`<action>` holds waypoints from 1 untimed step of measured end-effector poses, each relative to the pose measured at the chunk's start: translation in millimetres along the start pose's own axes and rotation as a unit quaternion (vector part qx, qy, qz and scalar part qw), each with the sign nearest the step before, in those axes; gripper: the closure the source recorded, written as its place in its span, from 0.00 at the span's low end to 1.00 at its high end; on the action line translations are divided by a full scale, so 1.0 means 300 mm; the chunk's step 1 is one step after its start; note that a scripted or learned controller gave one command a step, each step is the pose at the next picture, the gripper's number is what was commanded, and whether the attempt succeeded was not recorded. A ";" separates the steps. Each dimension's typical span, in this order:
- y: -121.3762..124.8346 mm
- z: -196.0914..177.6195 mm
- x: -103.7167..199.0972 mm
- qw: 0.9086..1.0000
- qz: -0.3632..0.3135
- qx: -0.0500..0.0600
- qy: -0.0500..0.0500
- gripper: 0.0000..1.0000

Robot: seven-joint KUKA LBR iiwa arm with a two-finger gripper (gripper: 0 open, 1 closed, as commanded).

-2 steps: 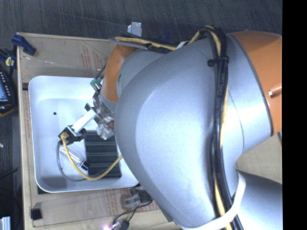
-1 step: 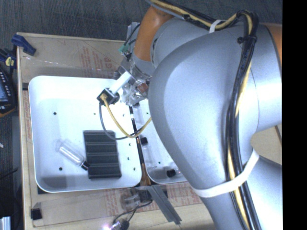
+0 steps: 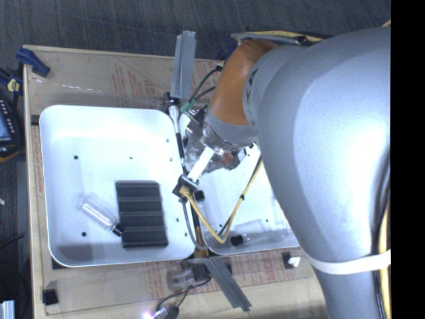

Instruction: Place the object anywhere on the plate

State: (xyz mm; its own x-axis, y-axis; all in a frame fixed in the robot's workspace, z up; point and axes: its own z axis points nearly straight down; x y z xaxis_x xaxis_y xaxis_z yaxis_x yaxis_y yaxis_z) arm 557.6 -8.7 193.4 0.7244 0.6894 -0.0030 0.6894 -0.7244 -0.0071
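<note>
A black ribbed plate (image 3: 141, 212) lies flat in the left bin (image 3: 66, 131), toward its front. Just left of it lies a clear vial (image 3: 97, 211) with a black cap, and the cap end touches the plate's left edge. A second clear vial (image 3: 255, 232) lies at the front of the right bin (image 3: 219, 244). My gripper (image 3: 198, 153) hangs over the rims where the two bins meet, behind and to the right of the plate. Nothing shows in its grasp.
My grey arm and its orange band (image 3: 232, 92) cover most of the right bin. A grey metal bar (image 3: 182, 62) stands up behind the bins, and another bar (image 3: 226, 284) lies in front of them. Blue clamps (image 3: 32, 62) sit at the bench's far left corner.
</note>
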 end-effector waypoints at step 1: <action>-0.316 0.004 -0.068 0.999 0.048 -0.001 0.000 1.00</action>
